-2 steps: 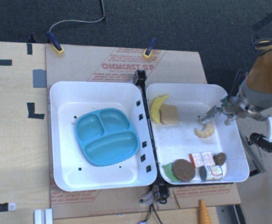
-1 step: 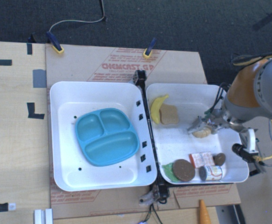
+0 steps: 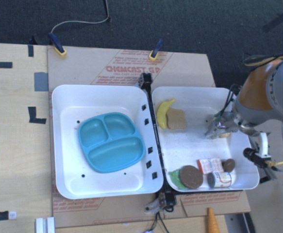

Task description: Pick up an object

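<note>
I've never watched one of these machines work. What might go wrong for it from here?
The gripper sits over bare bin floor, apart from the banana and the tan block, so it may close on nothing. The items in the near corner, the brown disc and small packet, are crowded, so a grab there could catch two.

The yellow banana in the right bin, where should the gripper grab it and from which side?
Probably across the middle of the curved yellow banana, coming straight down from above. It lies flat, its right side against the tan sponge-like block, so the fingers may need to straddle its upper half, clear of the block.
</note>
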